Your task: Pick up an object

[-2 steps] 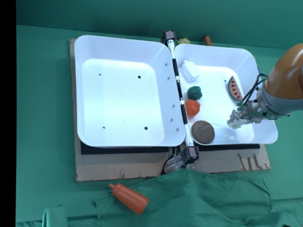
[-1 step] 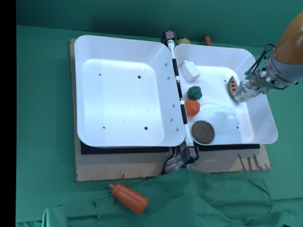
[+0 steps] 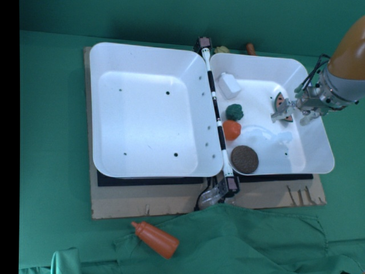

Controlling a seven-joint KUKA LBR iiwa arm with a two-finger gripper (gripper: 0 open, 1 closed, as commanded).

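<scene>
The grey two-finger gripper point(image 3: 287, 111), whether spread or closed I cannot tell, hangs at three o'clock in the right white plastic bin point(image 3: 311, 153), apparently to take the small brown-and-grey object point(image 3: 279, 100) just beside it.

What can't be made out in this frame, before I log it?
- Hand, camera view: too small and tangled with cables to tell its finger state or whether it touches anything.
- Small brown item beside the hand: partly covered by it, identity unclear.
- Clear plastic piece on the right bin floor: nearly invisible against white.
- Two small things behind the right bin: cut off by its rim.
- Arm: cropped by the right edge.
</scene>
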